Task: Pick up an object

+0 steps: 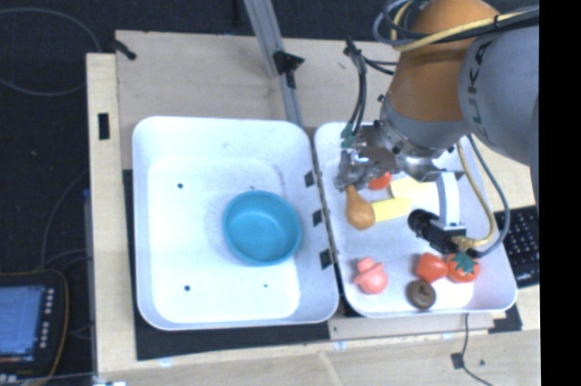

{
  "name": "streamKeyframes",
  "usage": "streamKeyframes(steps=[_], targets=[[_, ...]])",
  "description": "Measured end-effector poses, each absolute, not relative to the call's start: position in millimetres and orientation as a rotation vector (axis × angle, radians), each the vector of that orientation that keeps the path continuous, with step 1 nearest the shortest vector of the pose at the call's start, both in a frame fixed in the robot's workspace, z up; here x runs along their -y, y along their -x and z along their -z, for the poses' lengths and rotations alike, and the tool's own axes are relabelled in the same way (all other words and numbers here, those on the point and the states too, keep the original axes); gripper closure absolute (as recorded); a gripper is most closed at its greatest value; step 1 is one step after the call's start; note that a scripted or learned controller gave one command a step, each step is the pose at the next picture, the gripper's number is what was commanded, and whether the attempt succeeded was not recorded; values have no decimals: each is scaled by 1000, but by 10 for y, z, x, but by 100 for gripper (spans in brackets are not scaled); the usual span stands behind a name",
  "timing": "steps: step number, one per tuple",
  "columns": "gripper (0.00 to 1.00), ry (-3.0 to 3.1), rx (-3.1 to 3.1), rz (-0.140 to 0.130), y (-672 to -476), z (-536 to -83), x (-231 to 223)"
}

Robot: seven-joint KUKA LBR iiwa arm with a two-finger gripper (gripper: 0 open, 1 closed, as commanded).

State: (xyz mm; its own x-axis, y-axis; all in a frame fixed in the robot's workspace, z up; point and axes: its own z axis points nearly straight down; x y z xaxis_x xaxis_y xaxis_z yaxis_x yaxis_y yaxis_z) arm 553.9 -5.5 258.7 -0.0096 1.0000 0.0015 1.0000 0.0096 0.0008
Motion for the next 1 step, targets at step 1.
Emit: streamKeyframes(steps=[1], targets=[[100, 2210, 2230, 1, -5659, -2616, -452]])
